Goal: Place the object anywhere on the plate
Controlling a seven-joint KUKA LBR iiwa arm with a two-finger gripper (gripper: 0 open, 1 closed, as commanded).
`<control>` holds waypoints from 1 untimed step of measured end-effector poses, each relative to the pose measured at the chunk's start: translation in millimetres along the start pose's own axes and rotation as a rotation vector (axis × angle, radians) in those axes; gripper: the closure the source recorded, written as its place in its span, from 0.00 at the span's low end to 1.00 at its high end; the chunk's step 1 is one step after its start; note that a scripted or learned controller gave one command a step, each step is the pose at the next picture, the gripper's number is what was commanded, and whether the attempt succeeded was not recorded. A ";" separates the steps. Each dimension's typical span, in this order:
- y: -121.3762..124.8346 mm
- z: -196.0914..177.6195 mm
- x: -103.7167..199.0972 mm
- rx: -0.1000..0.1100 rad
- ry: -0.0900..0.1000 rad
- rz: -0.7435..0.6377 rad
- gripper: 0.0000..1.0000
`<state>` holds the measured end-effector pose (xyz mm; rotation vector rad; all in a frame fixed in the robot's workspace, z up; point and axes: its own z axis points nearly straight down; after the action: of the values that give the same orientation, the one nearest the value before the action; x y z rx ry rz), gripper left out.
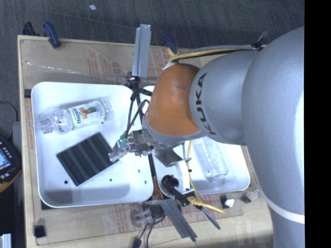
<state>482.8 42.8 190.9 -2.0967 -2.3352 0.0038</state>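
— What lies left of the claw?
— A clear bottle up-left, apart from it. Nearer, the black ribbed slab lies flat, its right edge just beside the claw.
— Claw apart or together?
— Cannot tell.

"KUKA" stands on the grey arm; the bottle label is unreadable.

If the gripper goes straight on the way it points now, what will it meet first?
Most likely the black ribbed panel in the left bin: the gripper points toward the view's left and down, right at that panel's near edge. Its height is unclear, so it may already touch.
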 end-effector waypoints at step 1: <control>-1.3 -0.1 41.1 -0.001 0.000 -0.092 0.00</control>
<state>477.1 83.6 191.0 -1.9873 -2.4298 0.0025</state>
